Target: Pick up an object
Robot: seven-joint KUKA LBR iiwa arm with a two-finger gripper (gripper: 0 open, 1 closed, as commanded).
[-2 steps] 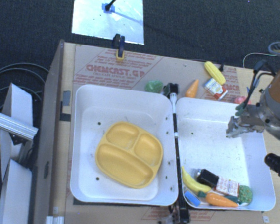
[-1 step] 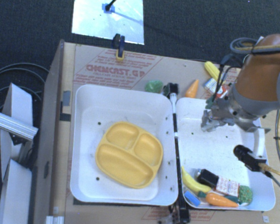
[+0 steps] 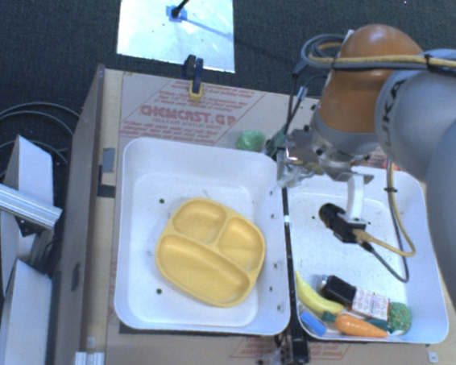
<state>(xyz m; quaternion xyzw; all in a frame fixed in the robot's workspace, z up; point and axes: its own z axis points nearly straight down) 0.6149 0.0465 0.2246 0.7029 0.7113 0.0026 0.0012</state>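
- The left bin (image 3: 142,290) holds one thing, a yellow divided plate (image 3: 211,251), lying flat near its middle. It is broad and shallow, so I judge it a poor choice for a two-finger grasp from above.
- A small green object (image 3: 251,140) sits outside the bins, on the cardboard just behind the left bin's far rim.
- The gripper (image 3: 292,170) hangs at the far end of the wall between the two bins, just beside that green object and well apart from everything in the right bin. Whether it is released or clenched I cannot tell, and nothing can be seen held in it.
- The right bin (image 3: 422,263) has its things bunched in the near corner: a banana (image 3: 313,296), a blue item (image 3: 310,322) at the rim, a black block (image 3: 337,289), a printed packet (image 3: 371,303), a carrot (image 3: 359,326) and a broccoli floret (image 3: 398,316), mostly touching one another.
- Step in hand, as I judge it: the approach, with no object picked yet.
- The next move calls for choosing a target, most likely in that near corner, travelling over it, then descending on a piece at the edge of the cluster, since the neighbours crowd close.
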